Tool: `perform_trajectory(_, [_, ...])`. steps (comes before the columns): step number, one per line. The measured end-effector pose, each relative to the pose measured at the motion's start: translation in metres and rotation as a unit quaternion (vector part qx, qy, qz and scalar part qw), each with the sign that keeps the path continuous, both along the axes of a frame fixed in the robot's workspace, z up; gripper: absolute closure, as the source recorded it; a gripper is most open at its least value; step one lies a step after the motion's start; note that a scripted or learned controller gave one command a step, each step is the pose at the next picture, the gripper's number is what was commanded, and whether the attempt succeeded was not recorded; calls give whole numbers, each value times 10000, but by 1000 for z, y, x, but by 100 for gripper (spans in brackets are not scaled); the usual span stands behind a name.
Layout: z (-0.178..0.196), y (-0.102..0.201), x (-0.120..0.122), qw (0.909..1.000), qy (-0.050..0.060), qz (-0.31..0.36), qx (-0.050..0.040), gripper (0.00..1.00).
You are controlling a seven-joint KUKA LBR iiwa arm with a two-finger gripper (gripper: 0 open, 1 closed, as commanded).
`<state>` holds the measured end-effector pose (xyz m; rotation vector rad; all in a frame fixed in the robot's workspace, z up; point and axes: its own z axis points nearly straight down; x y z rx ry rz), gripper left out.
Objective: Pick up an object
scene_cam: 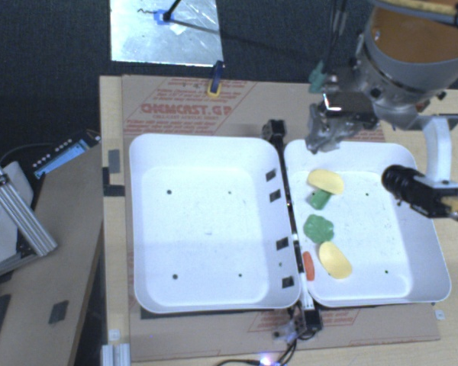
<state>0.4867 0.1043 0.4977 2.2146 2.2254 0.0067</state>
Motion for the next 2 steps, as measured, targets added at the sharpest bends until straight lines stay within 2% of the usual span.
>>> perform_trajectory(1, [39, 7, 0, 10000, -7, -2, 2, 100])
perform_trajectory(2, [37, -27, 82, 10000, -3, -36, -14, 100])
